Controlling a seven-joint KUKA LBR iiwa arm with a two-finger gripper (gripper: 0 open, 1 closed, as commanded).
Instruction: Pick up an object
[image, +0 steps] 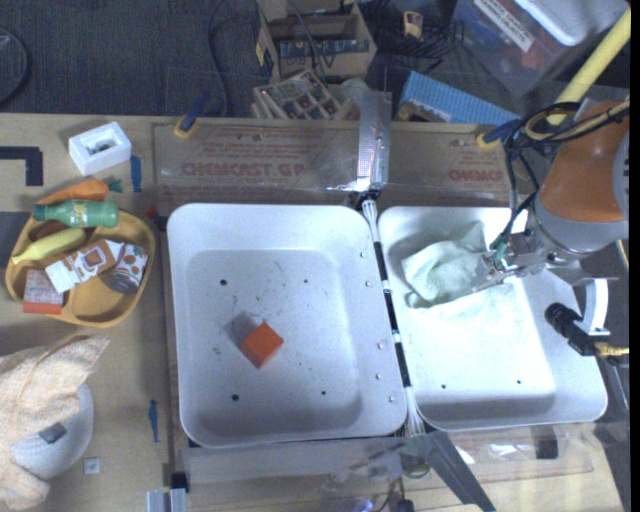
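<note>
So the gripper (497, 262) is down in the right bin (520, 385), right at the pale cloth (442, 270), looks like the grab step. Can't tell how the fingers stand. Next it needs a lift. One cloth there, one orange block (264, 344) in the left bin (205, 250).

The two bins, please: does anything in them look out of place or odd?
The pale cloth lies crumpled in the right bin, bunched toward its upper left by the gripper. The orange block sits skewed in the left bin, which bears dark specks.
</note>
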